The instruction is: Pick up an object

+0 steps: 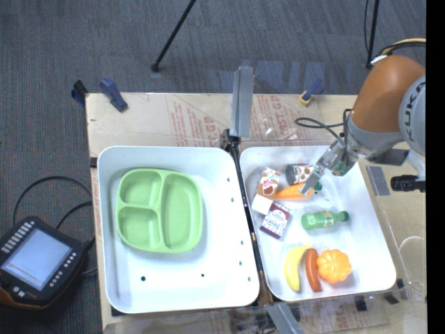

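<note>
Gripper [313,181] sits low over the carrot [292,193] in the right bin [368,256]; jaw state cannot be told.

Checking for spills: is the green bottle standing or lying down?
Lying down: the green bottle rests on its side in the right bin, cap pointing right.

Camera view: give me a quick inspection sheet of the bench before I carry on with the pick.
Surface: two white bins, left bin and right bin, on a board.
Job's things: in the right bin, carrot, green bottle, pumpkin, banana, sausage, small cartons, can.
Clutter: green divided plate in the left bin.
Grippers: gripper low over the carrot; jaws' state unclear.
Cables: black cable to the wrist; a cable by the pendant.
Surroundings: clamps, tripod legs, carpet.
</note>
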Motion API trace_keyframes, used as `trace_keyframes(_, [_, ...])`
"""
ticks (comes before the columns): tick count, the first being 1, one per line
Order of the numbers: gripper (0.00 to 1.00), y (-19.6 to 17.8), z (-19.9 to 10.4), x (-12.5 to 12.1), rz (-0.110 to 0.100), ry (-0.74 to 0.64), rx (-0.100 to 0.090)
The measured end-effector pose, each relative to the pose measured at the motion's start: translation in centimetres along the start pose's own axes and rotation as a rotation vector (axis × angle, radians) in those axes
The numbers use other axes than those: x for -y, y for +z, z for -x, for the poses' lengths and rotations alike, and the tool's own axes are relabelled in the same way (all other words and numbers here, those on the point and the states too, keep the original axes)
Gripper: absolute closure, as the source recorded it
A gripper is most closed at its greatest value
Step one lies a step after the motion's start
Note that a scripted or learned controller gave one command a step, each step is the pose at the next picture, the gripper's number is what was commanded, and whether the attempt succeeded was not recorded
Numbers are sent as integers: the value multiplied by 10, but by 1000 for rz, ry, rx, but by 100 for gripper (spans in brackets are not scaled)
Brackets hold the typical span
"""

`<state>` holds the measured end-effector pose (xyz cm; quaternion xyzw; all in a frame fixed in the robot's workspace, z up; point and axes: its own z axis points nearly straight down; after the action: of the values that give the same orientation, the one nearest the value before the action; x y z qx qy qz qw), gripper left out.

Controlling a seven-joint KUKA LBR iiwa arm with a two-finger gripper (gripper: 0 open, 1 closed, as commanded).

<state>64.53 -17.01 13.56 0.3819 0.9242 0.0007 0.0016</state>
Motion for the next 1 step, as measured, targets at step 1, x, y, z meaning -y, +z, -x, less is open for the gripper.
trace_keyframes(1, [0,42,-30,41,4,-41,7])
